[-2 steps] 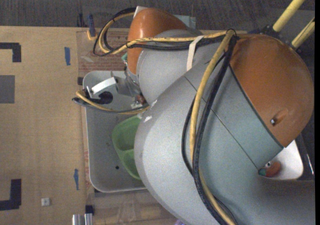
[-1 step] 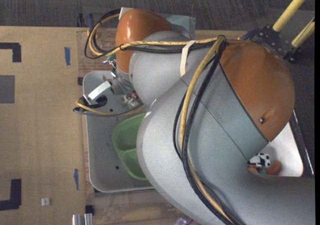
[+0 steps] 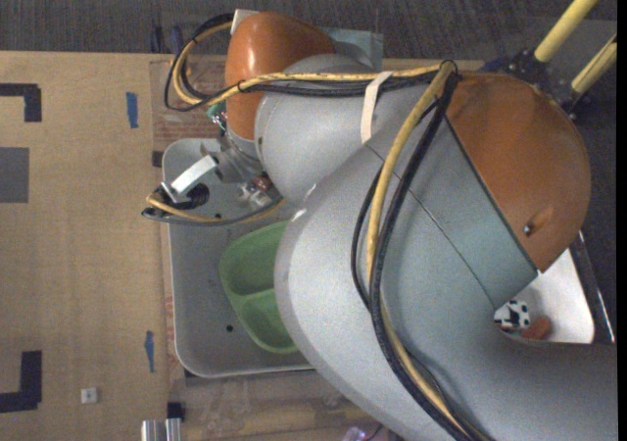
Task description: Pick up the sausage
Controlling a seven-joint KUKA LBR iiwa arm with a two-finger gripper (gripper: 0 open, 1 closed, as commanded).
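Observation:
The grey arm with its orange bands reaches in from the right and covers most of both bins. Its gripper (image 3: 253, 190) hangs low over the far end of the left bin (image 3: 188, 331), close to the bin's upper wall. A green bowl-shaped thing (image 3: 253, 290) lies in that bin just below the gripper, partly hidden under the arm. An orange-brown thing (image 3: 538, 328) peeks out in the right bin (image 3: 580, 304) beside a small black-and-white thing (image 3: 511, 315); too little of it shows to name it.
A sheet of cardboard (image 3: 78, 233) with blue tape marks lies left of the bins. Yellow poles (image 3: 578, 8) stand at the upper right. The arm's bulk hides most of the right bin's floor.

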